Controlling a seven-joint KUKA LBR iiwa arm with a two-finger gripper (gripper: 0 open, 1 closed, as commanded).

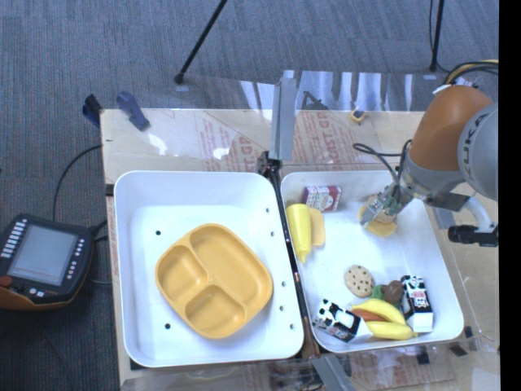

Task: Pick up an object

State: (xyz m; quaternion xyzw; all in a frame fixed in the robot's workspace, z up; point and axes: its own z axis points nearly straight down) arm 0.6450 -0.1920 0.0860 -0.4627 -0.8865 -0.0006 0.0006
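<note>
The jaws (380, 212) are down in the right bin (452, 287) near its far right corner, their tips touching a flat yellow piece (383, 227), though whether they are open or closed on it I cannot tell. Around it lie a small red carton (321, 196) at the far edge, a yellow bottle (299, 229) by the left wall, a cookie (358, 280) mid-bin, and bananas (384, 319) between two cow-print cartons (418, 303) along the near edge. The left bin (146, 198) holds a yellow divided plate (213, 279); both bins sit on the counter (187, 137).
</note>
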